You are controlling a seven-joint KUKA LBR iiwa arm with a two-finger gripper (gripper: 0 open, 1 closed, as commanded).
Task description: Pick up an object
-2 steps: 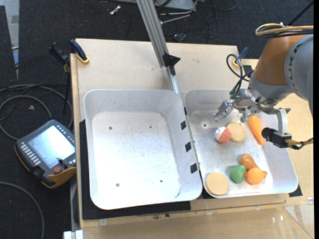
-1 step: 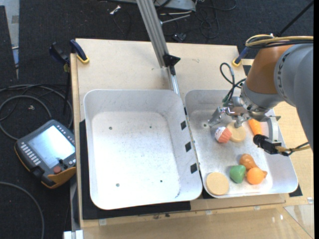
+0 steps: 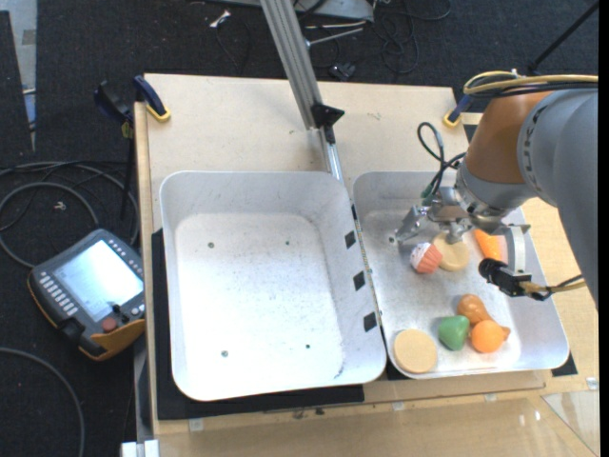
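The pink-and-orange toy (image 3: 427, 257) lies in the right bin (image 3: 381, 198), directly under the end effector (image 3: 436, 228), touching a pale round piece (image 3: 455, 256) on the arm's side. Whether the end effector is released or clenched, one cannot tell. Nothing shows as gripped. A clean pick likely needs a straight descent centred on the toy, clear of its neighbour. Farther below sit a tan disc (image 3: 416, 349), a green piece (image 3: 454, 331) and orange fruits (image 3: 486, 335). The left bin (image 3: 181, 198) lies well off.
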